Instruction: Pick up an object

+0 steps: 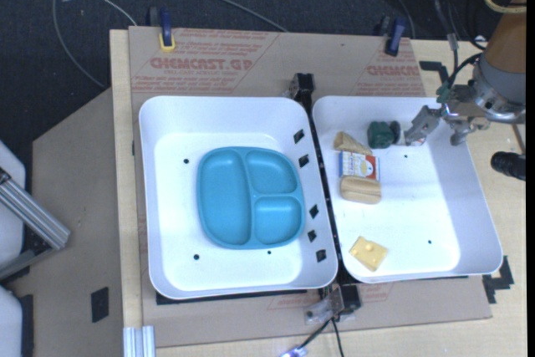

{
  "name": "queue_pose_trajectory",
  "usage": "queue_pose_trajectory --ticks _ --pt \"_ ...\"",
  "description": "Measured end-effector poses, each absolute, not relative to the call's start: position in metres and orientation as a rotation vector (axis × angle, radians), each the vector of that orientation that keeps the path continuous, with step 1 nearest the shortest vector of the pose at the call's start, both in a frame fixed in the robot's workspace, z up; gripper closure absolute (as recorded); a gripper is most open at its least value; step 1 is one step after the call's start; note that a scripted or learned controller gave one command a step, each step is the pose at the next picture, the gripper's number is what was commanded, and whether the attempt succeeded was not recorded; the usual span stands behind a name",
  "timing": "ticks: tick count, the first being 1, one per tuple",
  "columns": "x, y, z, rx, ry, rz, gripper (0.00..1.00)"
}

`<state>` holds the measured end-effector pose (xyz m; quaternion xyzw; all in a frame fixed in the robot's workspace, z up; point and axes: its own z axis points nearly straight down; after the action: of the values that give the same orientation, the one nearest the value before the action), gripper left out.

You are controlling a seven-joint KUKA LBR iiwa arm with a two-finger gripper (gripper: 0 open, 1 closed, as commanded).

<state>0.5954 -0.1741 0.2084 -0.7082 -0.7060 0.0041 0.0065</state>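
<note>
Surface: two white bins side by side.
Left bin: one blue divided plate, lying flat at centre.
Right bin: dark green lump near the far wall; beside it a tan wedge; below these a small carton, touching a tan roll; yellow cheese block near the front wall, apart.
Tool: over the right bin's far right corner, just right of the green lump, fingers spread, nothing between them.

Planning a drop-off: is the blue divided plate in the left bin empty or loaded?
Empty. The blue plate lies flat in the left bin; all three compartments show bare blue.
</note>
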Motion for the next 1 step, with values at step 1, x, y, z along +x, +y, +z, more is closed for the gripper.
queue_pose_trajectory --ticks 1 --pt "0.5985 -0.1737 0.2167 -2.221 -2.221 0.0 0.0"
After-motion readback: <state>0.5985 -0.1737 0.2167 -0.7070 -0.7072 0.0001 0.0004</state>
